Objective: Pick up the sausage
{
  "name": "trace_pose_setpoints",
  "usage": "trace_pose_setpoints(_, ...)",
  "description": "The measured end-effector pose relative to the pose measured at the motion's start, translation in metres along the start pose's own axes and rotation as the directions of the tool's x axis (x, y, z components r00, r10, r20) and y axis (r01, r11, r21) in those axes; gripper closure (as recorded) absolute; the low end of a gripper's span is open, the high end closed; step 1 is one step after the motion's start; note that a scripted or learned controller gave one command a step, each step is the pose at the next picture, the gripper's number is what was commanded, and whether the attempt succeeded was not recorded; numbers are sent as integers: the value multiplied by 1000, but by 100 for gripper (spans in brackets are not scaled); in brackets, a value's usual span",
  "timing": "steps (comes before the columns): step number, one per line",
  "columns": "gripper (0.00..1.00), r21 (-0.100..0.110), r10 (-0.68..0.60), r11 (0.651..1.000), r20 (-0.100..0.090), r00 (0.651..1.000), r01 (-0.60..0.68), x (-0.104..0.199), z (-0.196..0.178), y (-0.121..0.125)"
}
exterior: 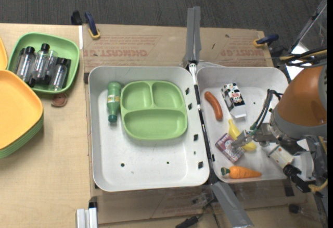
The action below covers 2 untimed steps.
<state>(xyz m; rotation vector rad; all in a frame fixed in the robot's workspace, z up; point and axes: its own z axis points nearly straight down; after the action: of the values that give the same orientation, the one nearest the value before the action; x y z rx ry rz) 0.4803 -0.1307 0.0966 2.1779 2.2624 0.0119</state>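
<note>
Carrot (243, 172) lies lowest in frame, at bottom edge of right bin (270, 78). Going left to right: far left, orange plates (15, 112) and a green dish of small bottles (41, 65); left bin (99, 159) w/ green bottle (113, 101) just beside a divided green tray (154, 110). Right bin: sausage (214, 105) at upper left, lying free; purple packet (229, 147) and yellow item (235, 131) lower down. Gripper (242, 141) sits over those two, well apart from sausage; fingers look narrow, holding nothing I can make out.
</note>
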Motion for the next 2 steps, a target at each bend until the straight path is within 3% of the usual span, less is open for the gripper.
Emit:
trace_pose_setpoints(1, 0, -6, -300, 954, 9, 954, 300, -16, -1, 101)
trace_pose_setpoints(2, 0, -8, -56, 998, 8, 998, 56, -3, -1, 67)
